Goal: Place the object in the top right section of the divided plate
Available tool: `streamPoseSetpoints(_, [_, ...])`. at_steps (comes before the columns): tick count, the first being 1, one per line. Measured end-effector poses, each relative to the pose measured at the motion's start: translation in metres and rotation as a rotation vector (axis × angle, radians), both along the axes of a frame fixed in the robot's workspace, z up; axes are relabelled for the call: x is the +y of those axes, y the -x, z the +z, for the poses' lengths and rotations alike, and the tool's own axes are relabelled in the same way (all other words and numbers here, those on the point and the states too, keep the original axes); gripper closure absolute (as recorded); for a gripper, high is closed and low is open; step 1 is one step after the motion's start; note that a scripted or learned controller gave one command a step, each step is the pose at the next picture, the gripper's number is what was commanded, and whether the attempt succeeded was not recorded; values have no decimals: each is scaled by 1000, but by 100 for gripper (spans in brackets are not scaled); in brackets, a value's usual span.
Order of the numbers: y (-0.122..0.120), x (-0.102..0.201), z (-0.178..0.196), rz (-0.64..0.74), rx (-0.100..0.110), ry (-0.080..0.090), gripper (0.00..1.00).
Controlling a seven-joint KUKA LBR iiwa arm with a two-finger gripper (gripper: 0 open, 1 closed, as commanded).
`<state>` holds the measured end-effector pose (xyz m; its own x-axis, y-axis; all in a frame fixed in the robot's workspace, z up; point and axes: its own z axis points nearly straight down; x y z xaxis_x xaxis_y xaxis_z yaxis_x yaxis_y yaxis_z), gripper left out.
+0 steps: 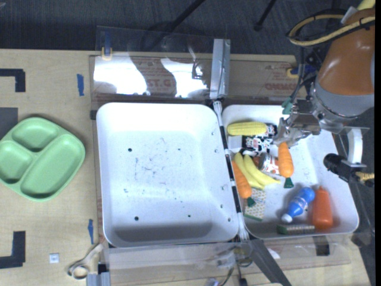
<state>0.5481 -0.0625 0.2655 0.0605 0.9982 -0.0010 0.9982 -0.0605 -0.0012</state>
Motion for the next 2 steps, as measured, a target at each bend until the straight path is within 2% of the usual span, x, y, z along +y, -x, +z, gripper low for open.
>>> streamPoseSetpoints(1, [10,57,-62,-14,0,-1,100])
streamPoseSetpoints(2, [-49,68,1,-41,-2,0,100])
